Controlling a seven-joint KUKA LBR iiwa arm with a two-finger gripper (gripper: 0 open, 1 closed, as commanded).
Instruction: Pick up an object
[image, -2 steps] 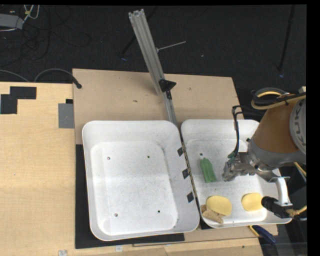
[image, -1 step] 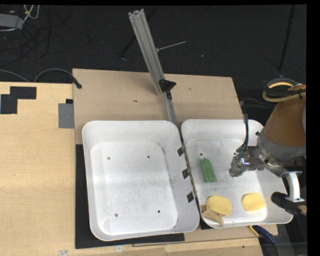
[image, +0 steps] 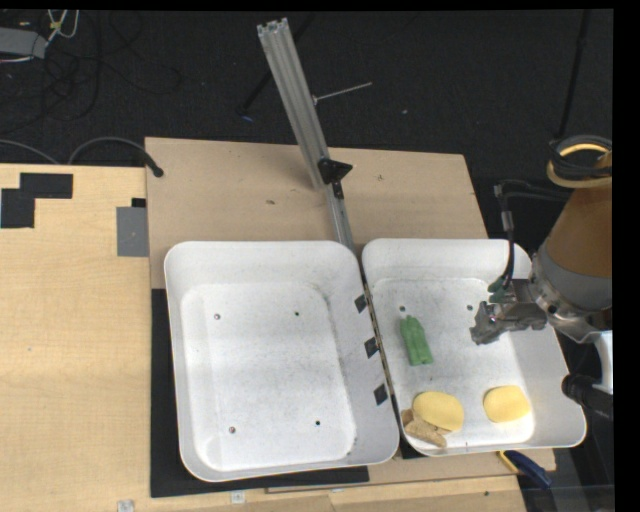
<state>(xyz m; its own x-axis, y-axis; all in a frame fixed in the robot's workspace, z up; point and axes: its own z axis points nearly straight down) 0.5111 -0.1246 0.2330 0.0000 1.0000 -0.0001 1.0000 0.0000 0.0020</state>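
In the right bin (image: 440, 262) lie a green oblong block (image: 415, 340) near the middle, a round yellow piece (image: 438, 410) at the front, and a second yellow piece (image: 506, 403) at the front right. A small tan scrap (image: 428, 432) rests against the first yellow piece. My gripper (image: 487, 330) hangs over the right side of this bin, to the right of the green block and above the second yellow piece. I see nothing between its fingers.
The left bin (image: 200, 270) sits beside the right one, with black clips (image: 371, 346) along the shared rim. A slanted metal rail (image: 300, 110) rises behind the bins. The wooden bench (image: 70, 330) extends to the left.
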